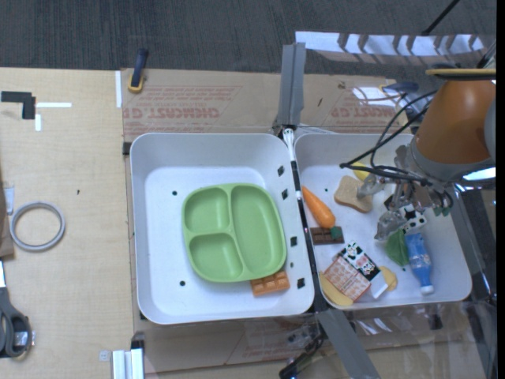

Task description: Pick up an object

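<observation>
1. Illumination: bright, even, overhead; colours read true.
2. Glare: white patches on the right bin [454,287] floor and the clear sheet at the top right.
3. Shadows: soft, short, close beneath the green plate [234,232].
4. Focus: fairly sharp overall; fine detail at the gripper [394,215] looks muddled.

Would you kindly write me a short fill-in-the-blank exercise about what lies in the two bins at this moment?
1. The green divided plate lies in the ____ bin.
2. The plate has ____ compartments.
3. The carrot lies in the right bin, close to its ____ wall.
4. The waffle beside the plate is ____ in colour.

Missing words: left; three; left; orange.
</observation>
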You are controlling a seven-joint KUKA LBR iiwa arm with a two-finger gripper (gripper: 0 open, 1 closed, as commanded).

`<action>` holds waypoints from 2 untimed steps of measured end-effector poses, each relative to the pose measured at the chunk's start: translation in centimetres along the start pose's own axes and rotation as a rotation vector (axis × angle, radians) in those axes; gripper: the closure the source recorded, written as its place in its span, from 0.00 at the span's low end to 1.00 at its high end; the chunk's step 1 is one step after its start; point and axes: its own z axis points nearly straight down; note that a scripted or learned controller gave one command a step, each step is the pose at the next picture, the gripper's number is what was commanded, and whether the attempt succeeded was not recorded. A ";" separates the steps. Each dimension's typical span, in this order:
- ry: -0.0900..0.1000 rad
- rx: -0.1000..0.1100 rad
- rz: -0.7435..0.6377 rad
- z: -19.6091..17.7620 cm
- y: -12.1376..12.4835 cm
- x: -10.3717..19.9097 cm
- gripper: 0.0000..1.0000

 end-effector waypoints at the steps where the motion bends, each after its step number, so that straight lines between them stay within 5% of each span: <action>1: 0.001 0.004 -0.067 -0.1 -4.2 6.9 0.00; 2: -0.008 0.002 -0.239 -0.1 -3.6 10.7 0.00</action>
